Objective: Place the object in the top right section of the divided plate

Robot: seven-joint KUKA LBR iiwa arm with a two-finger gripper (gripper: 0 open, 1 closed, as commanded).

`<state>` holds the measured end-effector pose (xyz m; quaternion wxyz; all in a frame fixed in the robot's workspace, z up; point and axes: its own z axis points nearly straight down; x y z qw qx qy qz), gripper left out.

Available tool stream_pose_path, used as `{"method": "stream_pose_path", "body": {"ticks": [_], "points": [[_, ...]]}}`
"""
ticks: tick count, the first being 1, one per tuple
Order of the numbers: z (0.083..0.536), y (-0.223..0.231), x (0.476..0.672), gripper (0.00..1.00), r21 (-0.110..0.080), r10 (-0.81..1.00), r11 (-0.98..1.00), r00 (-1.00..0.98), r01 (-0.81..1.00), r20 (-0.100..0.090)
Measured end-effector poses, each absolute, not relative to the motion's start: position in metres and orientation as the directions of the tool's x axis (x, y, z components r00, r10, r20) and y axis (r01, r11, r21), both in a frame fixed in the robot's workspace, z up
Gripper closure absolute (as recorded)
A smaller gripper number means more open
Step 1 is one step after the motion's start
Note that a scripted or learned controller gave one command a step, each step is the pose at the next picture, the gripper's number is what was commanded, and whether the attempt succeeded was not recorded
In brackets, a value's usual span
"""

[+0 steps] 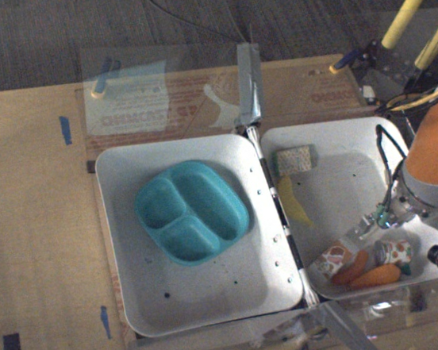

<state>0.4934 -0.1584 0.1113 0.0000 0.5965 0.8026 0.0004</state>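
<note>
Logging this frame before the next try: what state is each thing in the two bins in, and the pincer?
Divided plate: in the left bin, tilted in view, sections bare.
Banana: flat along the right bin's left wall.
Sponge: at that bin's top left corner.
Carrot: flat by the bottom wall, among small toys.
Pincer: low over the right bin above those toys.

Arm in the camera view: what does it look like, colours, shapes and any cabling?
The arm enters from the right as a rounded orange dome above a pale grey collar. Below it sits a cluttered metallic wrist assembly with a small green spot, leading to the gripper. Thin black cables loop beside the wrist, and a black cylindrical part juts out lower right. No markings are legible.
</note>
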Motion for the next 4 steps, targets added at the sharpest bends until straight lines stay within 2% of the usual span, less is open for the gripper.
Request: {"method": "stream_pose_path", "body": {"ticks": [1,2,3,4], "points": [[0.089,-0.185,0.483,1.00,0.008,0.857,0.516,-0.516,0.857,-0.002],[0.179,-0.218,0.481,1.00,0.003,0.655,0.756,-0.756,0.655,-0.007],[0.225,-0.222,0.486,1.00,0.003,0.711,0.703,-0.703,0.711,-0.006],[0.123,-0.160,0.480,1.00,0.001,0.574,0.819,-0.819,0.574,-0.001]]}}
